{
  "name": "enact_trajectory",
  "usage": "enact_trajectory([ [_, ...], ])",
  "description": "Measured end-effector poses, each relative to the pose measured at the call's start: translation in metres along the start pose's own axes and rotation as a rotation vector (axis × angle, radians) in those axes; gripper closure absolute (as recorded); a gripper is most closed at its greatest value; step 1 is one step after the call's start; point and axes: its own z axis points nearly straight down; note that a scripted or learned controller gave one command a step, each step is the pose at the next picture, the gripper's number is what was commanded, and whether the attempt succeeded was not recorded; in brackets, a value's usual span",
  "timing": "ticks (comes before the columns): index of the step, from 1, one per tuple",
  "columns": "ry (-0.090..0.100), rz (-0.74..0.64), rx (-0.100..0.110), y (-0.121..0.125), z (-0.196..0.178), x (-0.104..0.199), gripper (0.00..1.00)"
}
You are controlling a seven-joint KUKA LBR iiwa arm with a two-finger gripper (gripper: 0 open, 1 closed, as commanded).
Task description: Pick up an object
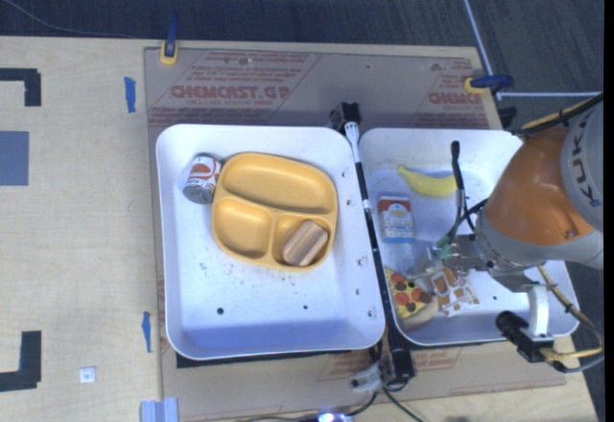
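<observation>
My gripper (447, 255) hangs low in the right bin (480, 322), below the grey and orange arm (537, 199) that comes in from the right. It sits just above an orange-and-white snack packet (453, 292). A pizza slice toy (409, 295) lies to the packet's left at the bin's front. A small white carton with a red label (395, 218) rests left of the gripper. Against the far wall lies a yellow banana (428, 181). Nothing is visibly held.
The left bin (269, 310) bears a yellow divided plate (273, 182) with a tan bun (305, 243) in its front right compartment. A red-and-white can (200, 178) lies beside the plate's left edge. Black cables (456, 182) trail off the arm over the right bin.
</observation>
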Motion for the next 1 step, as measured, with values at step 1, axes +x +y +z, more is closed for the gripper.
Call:
enact_trajectory([
  [1,0.0,0.0,0.0,-0.0001,0.0,0.0008,0.0],
])
